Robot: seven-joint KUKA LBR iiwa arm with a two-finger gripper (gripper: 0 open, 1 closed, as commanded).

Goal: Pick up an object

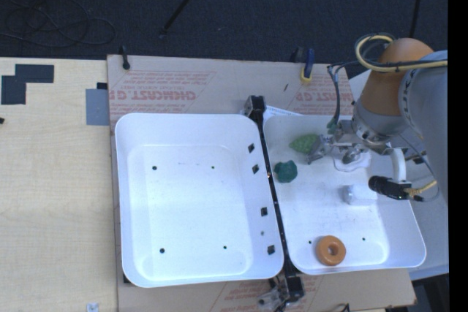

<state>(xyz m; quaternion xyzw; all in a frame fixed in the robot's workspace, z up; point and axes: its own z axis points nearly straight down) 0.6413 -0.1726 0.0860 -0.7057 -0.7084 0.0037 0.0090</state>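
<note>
jaw state: cannot be told, metal parts blurred | gripper [330, 147] is seen low in the right bin [398, 245], far half | light green object [304, 143] lies just beside it | dark green object [285, 171] sits near the divider | orange ring [330, 250] rests at the near edge | left bin [131, 157] adjoins.

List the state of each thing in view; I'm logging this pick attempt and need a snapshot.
Left bin: flat on the bench, beside the right bin.
Right bin: holds the objects.
Light green object: lying in the right bin's far part, next to the end effector.
Dark green object: resting by the divider, untouched.
Orange ring: lying flat near the front edge, untouched.
End effector: low in the right bin; grip unclear.
</note>
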